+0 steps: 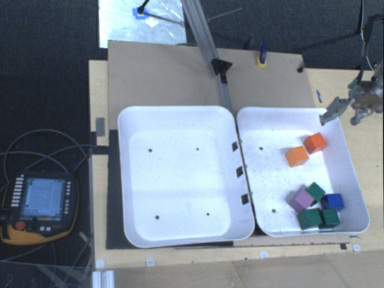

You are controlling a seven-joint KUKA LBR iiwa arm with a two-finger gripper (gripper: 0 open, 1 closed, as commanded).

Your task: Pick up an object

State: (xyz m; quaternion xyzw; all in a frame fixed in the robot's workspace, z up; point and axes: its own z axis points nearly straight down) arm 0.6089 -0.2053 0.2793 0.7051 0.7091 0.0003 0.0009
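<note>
**Gripper at the bin's edge, nothing picked yet**

Blocks sit in the right bin (351,179), and none has been lifted. The gripper (344,111) hangs at that bin's upper right corner, over the rim, with its two fingers spread apart and nothing between them. So the step in hand looks like the approach: the tool is open and high, not yet down among the objects.

Nearest to it are two blocks set touching corner to corner, an orange block (296,156) and a red-orange block (314,143), lying in the upper middle of the bin floor. Further down, toward the lower right corner, a cluster packs close: a purple block (301,200), a green block (316,191), a blue block (333,201) and two more green blocks (318,219) by the wall.

The next move, as I judge it, calls for travel left and down into the bin, then a descent with the fingers astride one block. The red-orange one is closest, but its neighbour touches it, so a finger may land on the pair's seam. The cluster is worse: it is tightly packed and hemmed in by the near wall.

Open floor lies left of the orange pair. The left bin (129,125) stands just beside, across the shared rims.
</note>
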